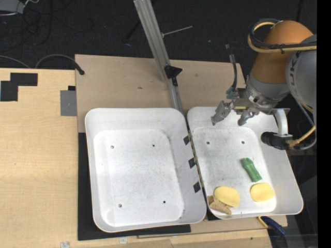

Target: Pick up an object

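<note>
Near the right bin's [289, 187] front: green block [251, 169], two yellow pieces [227, 195].

Arm [279, 61] reaching from right; fingers [219, 113] spread apart, holding nothing.

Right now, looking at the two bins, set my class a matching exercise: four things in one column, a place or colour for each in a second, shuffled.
Things:
1. green stick
2. gripper
3. tan piece
4. left bin

Places or colours:
A. at the right bin's near edge, beside a yellow lump
B. over the right bin's far edge
C. white, beside the right bin
D. lies aslant, just above the two yellow lumps

Pairs: 1-D, 2-B, 3-A, 4-C
</note>
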You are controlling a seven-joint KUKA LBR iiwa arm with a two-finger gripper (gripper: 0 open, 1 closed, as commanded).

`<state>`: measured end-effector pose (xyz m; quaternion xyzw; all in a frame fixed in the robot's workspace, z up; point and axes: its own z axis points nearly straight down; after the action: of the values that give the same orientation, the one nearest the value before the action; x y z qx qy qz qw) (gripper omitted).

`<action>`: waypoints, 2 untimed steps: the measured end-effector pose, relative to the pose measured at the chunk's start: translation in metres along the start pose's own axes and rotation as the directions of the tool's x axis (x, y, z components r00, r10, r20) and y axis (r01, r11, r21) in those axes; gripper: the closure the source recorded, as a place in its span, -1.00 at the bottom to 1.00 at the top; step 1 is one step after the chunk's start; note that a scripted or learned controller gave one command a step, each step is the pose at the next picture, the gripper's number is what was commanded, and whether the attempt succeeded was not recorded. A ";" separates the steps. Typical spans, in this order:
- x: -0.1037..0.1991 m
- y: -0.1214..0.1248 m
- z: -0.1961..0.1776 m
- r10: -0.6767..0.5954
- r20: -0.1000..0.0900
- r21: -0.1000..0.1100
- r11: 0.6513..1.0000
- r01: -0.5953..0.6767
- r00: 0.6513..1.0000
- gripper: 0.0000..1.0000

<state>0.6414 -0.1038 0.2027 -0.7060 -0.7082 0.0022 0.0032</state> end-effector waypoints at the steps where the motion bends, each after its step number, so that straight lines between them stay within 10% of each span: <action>1: -0.001 0.000 0.044 0.002 0.001 0.000 1.000 -0.002 1.000 -1.00; 2: 0.001 0.000 0.109 0.003 0.000 0.002 1.000 -0.003 1.000 -1.00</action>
<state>0.6407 -0.1026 0.0940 -0.7071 -0.7071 0.0030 0.0041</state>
